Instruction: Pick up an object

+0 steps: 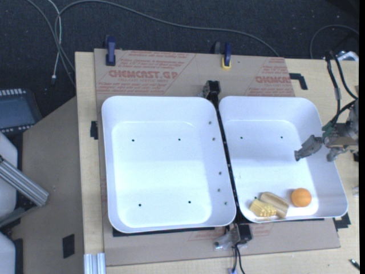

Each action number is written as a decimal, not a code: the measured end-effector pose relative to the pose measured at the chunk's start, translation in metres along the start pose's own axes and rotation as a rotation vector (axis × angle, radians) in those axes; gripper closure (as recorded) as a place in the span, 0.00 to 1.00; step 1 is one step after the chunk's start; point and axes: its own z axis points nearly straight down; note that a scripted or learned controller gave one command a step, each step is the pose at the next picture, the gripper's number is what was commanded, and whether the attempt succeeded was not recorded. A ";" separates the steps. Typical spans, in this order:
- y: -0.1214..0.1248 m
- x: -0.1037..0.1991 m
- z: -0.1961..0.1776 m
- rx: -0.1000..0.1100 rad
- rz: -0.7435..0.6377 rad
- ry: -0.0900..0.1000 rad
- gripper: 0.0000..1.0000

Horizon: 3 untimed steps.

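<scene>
Hand (312, 146) over right bin (274, 110), grey metal fingers spread, gripping nothing. Smooth round orange ball (301, 197) at bin's near right corner; beside it bumpy yellow corn cob (263, 209) touching tan oblong bread-like piece (276, 201). Left bin (122, 110) glossy white plastic, rounded corners

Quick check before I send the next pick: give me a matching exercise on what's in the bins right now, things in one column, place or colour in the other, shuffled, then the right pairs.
Things
1. orange ball
2. yellow corn cob
3. tan bread-like piece
4. claw

Places or colours
A. over the right bin's right side, apart from the objects
B. nearest the right bin's front rim, left of the other two
C. round, rightmost of the three objects
D. between the other two objects, touching the yellow one

Pairs: 1-C, 2-B, 3-D, 4-A
</scene>
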 end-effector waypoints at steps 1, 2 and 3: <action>0.001 0.000 -0.001 -0.003 -0.001 -0.001 0.00; -0.006 0.007 0.047 0.001 -0.001 0.000 0.00; -0.002 0.006 0.090 0.000 -0.001 0.000 0.00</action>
